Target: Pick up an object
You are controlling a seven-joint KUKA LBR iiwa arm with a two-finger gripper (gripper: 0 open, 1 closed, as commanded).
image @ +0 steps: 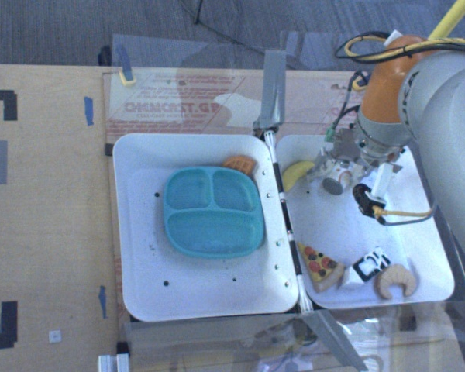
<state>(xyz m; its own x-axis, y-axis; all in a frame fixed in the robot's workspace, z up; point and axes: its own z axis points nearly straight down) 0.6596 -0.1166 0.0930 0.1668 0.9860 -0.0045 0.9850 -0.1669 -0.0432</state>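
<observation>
Over right bin (pixel 329 227), near its twelve o'clock: gripper (pixel 342 173) poised, claw state impossible to tell, banana (pixel 296 173) just beside at nine o'clock; likely approaching, next needing centring over it before clamping.

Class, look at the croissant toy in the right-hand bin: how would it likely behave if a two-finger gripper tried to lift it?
The croissant looks like a small toy, so probably light. Its curved crescent shape and rounded surface may slip between fingers. Lying flat near the bin's corner wall, it seems unlikely to roll.
</observation>
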